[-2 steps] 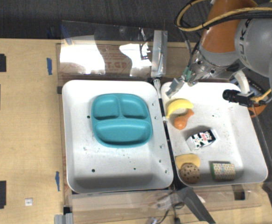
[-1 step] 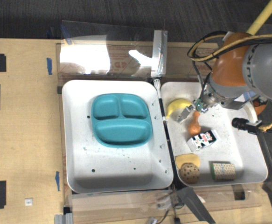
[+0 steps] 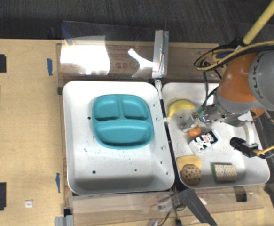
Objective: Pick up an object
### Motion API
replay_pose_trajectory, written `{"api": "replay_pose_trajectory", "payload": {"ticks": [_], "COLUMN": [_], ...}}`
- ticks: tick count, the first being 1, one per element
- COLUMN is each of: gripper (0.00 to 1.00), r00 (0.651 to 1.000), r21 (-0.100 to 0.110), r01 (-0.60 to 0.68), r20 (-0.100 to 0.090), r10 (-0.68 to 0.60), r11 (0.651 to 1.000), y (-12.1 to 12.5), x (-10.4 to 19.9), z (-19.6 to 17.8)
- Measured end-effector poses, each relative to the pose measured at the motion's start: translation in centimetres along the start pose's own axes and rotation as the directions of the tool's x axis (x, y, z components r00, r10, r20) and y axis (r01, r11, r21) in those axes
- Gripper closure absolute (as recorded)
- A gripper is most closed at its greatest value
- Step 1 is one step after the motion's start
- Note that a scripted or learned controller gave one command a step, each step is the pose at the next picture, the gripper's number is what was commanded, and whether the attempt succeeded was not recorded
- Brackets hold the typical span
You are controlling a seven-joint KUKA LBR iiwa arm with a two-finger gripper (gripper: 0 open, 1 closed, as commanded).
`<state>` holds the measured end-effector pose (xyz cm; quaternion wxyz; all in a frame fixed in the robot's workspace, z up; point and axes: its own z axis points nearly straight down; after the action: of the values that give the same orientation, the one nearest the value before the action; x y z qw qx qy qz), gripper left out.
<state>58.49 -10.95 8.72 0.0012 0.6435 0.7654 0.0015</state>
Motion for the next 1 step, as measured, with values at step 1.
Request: {"api": "replay_pose_trajectory", "payload": {"ticks": [1], "gripper": [1.0], "r00": [1.0], "r21": [-0.007], "r01": [0.0], "r20": [0.002], "r10": [0.0], "r11": [1.0], "y": [0.23], "x": [-0.03], "z": [-1.22]}}
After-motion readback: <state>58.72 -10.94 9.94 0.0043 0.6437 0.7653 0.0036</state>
